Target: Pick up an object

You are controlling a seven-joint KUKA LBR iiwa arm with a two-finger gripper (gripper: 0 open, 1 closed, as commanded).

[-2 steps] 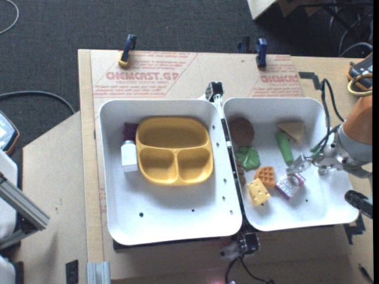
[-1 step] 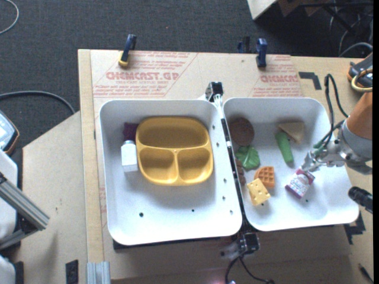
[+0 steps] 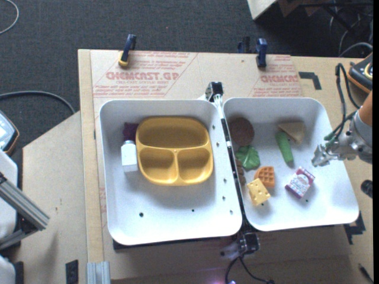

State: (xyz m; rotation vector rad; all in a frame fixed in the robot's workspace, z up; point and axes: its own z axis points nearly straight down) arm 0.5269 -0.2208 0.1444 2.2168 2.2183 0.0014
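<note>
Six small objects lie in the right bin [image 3: 331, 209]: a brown disc [image 3: 241, 129], a green leaf piece [image 3: 249, 157], a waffle [image 3: 266, 175], a cheese wedge [image 3: 258, 191], a green pod [image 3: 285, 148] and a pink carton [image 3: 299, 183]. A tan wedge [image 3: 292, 130] sits at upper right. The gripper [image 3: 321, 157] hovers at the bin's right edge, just right of the carton; whether it is released or clenched cannot be told. Nothing is lifted yet; descent, closure and lift remain. The left bin [image 3: 112, 176] holds a yellow tray [image 3: 174, 151].

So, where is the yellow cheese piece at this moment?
In the camera view, the yellow cheese piece lies in the right bin, near its front left part, just below the waffle and left of the pink carton.
</note>
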